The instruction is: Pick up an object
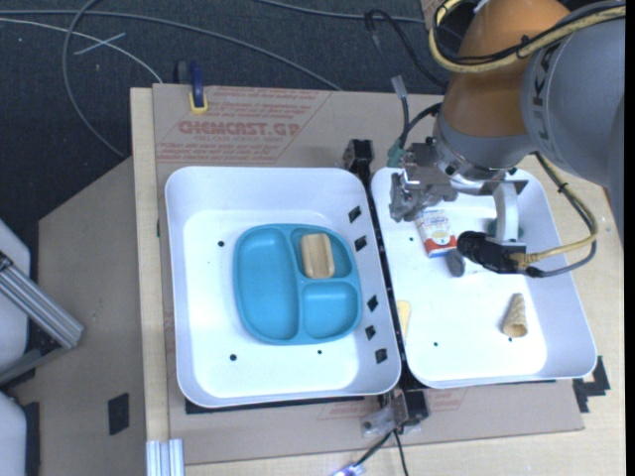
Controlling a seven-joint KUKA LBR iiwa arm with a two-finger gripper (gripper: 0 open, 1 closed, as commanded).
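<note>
Two shallow white plastic bins sit side by side on the worktop (248, 127), a brown board with red lettering along its far edge. The left bin (198, 355) holds a blue three-compartment plastic tray (273, 300) near its middle, with a tan block-shaped piece (317, 256) lying in the tray's far right compartment; bare white floor runs all round the tray to the bin's walls.

The grey arm with its orange band (511, 28) hangs over the far edge of the right bin (476, 360). The tool (412, 198) hovers at that bin's far left corner, close to the dividing wall (whether it is open or closed cannot be told from this angle). A small red-and-white packet (437, 236) lies just beside the tool, toward the near side. A tan cone-shaped object (515, 315) lies well apart from the tool, toward the right bin's near right corner, with open floor around it. A small yellow piece (403, 313) rests against the right bin's left wall.
</note>
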